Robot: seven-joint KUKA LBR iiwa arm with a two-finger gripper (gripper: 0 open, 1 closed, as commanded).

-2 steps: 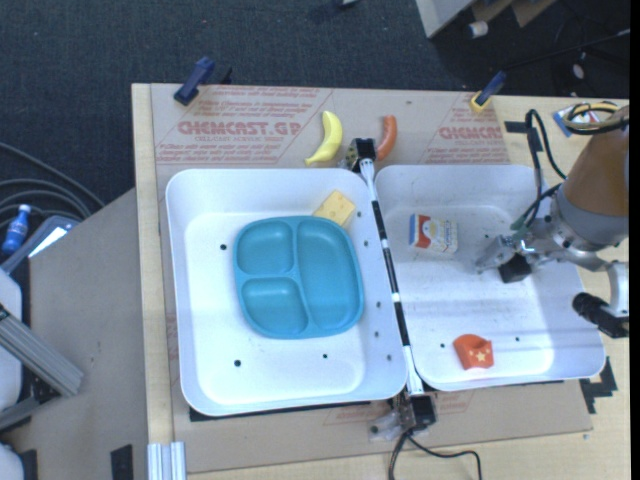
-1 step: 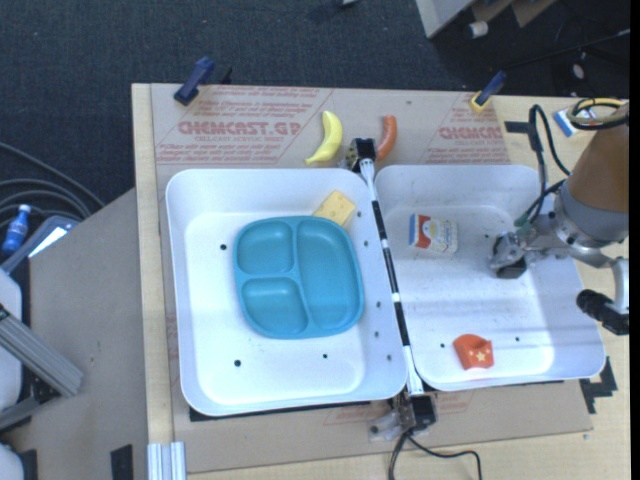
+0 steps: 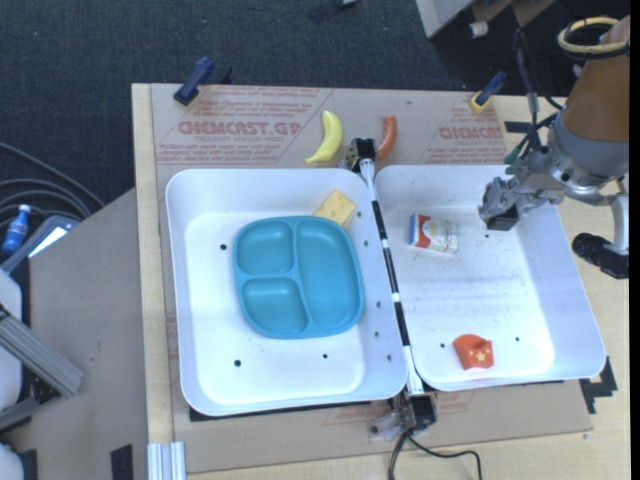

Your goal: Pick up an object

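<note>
While the arm reaches in from the right, read these lines off your camera view.

Claw: the claw hangs over the upper part of the right bin; you cannot tell how it is set, and nothing shows in it.

Nearest thing: the small white carton with red and blue print lies in the same bin, near the claw, to its left and slightly lower in the frame.

Long axis: the carton runs roughly left to right, tilted a little.

Other candidate: the orange-red piece sits near the bin's lower edge, well apart from the claw.

Left bin: the blue divided plate and the yellow block touching its top rim lie farther off.

Judgement: you should expect a short leftward shift, then a descent, for the carton.
</note>
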